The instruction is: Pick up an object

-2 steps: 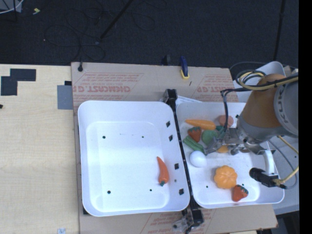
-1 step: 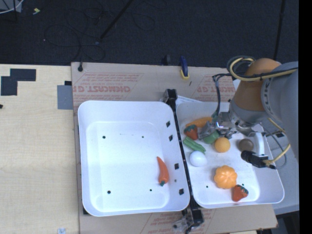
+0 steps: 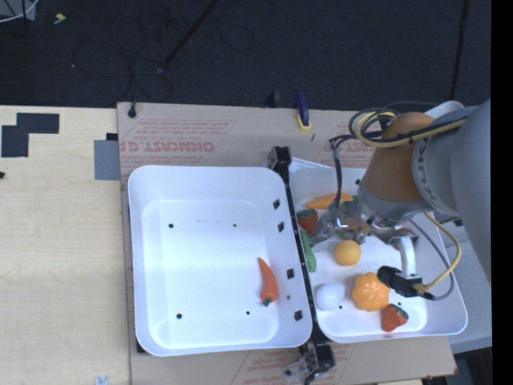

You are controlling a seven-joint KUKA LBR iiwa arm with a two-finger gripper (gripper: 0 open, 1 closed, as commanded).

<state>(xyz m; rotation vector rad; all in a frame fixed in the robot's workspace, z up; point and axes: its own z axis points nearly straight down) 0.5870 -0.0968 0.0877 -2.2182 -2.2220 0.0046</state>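
Reaching into the right bin [image 3: 449, 315], the gripper [image 3: 341, 224] sits low among crowded toys; whether it is open or grips anything, I cannot tell. A yellow ball [image 3: 347, 253] lies just below it, a red piece [image 3: 307, 220] at its left. Closing here could nudge both aside. The carrot [image 3: 267, 281] lies alone in the left bin [image 3: 152, 215], on cardboard [image 3: 200, 139] over a pale bench [image 3: 56, 239].

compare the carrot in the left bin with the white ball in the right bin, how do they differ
The carrot is orange with a dark green tip; the white ball is plain white. The carrot is long and tapered, lying roughly lengthwise up the view; the white ball is round. The carrot lies by itself near its bin's right wall, while the white ball sits close to an orange lumpy toy and a yellow ball. Both lie close to the divider between the bins.
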